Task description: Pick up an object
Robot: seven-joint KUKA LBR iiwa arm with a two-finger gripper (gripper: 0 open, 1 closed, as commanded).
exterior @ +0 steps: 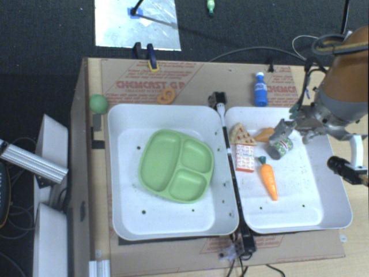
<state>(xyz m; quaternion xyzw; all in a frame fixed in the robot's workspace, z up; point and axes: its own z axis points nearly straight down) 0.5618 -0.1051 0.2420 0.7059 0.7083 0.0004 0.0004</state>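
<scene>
Over the right bin (331, 212), the pincer (284, 133) meets a grey can (280, 146); its grip state is unclear.

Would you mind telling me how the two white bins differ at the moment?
The left white bin bears one green divided plate; the right white bin bears several small things, including an orange toy carrot. The claw is over the right bin, not the left. Both are shallow.

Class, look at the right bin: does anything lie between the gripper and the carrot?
Yes. The gripper hangs near the right bin's upper part, with a small can just below it. The carrot lies beyond that can, so the can partly blocks a direct path.
</scene>
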